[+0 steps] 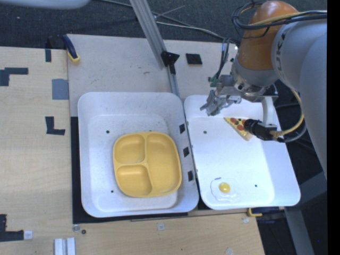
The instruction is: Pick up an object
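A pizza slice, yellow with red dots, lies in the right bin near its far right side. A fried egg rests near that bin's front edge. My gripper hangs over the bin's far left corner, left of the pizza slice and apart from it. Nothing shows between its fingers. A yellow divided plate sits in the left bin.
A slanted metal pole rises behind the left bin. The arm's grey body and orange band loom over the right bin's far right. Tape marks dot the wooden bench at left.
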`<state>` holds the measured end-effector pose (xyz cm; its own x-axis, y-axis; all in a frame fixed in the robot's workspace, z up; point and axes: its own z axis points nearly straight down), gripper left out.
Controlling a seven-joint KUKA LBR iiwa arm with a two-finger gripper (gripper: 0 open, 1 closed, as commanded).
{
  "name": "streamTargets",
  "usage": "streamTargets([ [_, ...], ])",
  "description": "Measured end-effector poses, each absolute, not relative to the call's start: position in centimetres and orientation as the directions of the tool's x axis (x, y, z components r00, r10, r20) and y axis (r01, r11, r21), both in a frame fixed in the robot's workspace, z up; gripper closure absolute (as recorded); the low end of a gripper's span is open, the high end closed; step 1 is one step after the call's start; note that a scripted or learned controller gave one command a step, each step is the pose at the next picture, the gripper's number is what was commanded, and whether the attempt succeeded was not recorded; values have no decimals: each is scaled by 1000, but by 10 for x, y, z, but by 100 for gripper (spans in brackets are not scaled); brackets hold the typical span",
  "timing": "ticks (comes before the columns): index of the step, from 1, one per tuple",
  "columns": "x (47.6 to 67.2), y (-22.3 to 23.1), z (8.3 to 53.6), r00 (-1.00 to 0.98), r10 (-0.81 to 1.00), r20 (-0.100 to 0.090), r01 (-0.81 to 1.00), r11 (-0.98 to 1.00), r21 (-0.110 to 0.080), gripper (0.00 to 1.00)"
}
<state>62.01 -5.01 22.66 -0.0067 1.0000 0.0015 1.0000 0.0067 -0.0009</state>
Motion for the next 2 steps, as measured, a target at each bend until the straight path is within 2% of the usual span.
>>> streamTargets([
  [1,639,0,219,-6,1000,1,1000,6,-1,100],
  [2,646,60,228,-8,1000,2,1000,8,0,100],
])
